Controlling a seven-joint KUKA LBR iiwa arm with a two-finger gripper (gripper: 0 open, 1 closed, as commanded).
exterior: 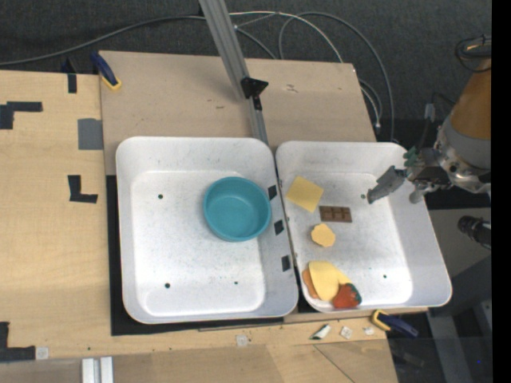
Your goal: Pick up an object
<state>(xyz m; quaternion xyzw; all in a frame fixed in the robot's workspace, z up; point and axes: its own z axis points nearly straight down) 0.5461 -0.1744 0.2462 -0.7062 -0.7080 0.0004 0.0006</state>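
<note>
Camera view shows my gripper (397,185) over the right bin's (421,250) far right side, fingers spread apart and holding nothing. The chocolate bar (336,213) lies inside that bin. Nothing is picked up yet.

Two white bins are seen, the left bin (144,238) and the right bin (399,246), both faintly speckled with dark dots. A teal bowl (236,207) is coloured evenly throughout. A pale yellow square piece (304,193), a brown ridged chocolate bar (335,213), a yellow-orange lump (322,234) and a red item (346,296) are shown. The surface (48,214) is light wood marked with black tape.
</note>
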